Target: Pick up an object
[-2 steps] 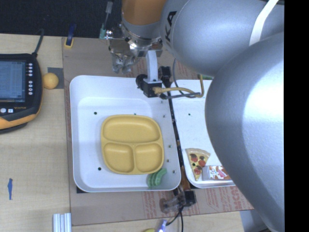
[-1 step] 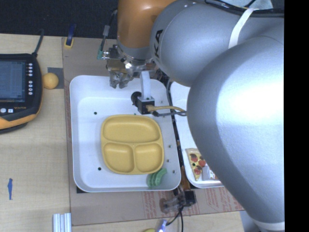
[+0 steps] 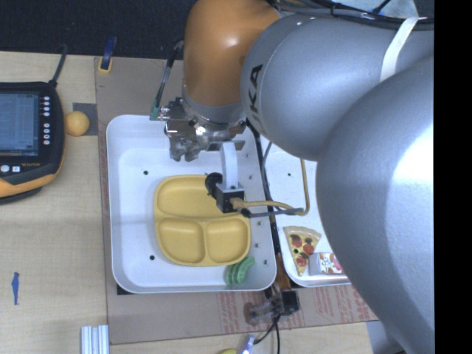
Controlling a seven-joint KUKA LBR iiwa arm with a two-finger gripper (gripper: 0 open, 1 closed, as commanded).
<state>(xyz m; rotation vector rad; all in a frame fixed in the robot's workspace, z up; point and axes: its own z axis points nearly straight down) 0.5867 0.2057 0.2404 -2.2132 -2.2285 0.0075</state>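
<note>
Plate, yellow with three compartments, lies flat in the middle of the left bin, with nothing in its compartments. A small green thing lies just off its near right corner, against the bin's near wall.

The arm comes in from the right, high over the right bin, and covers most of it. Its grey body bends to the left and ends in the orange band, which points down toward the far part of the left bin. Below the band the claw hangs over the bin's white floor, just beyond the plate's far edge. Whether it is open or closed cannot be told from this angle, and nothing is seen gripped in it. Whether it touches the bin floor cannot be told either.

In the visible near part of the right bin lie a toy pizza slice and, just beside it, a small printed card.

On the worktop to the left of the bins stand a handheld controller with a screen and, near the left bin's far corner, an orange ball.
</note>
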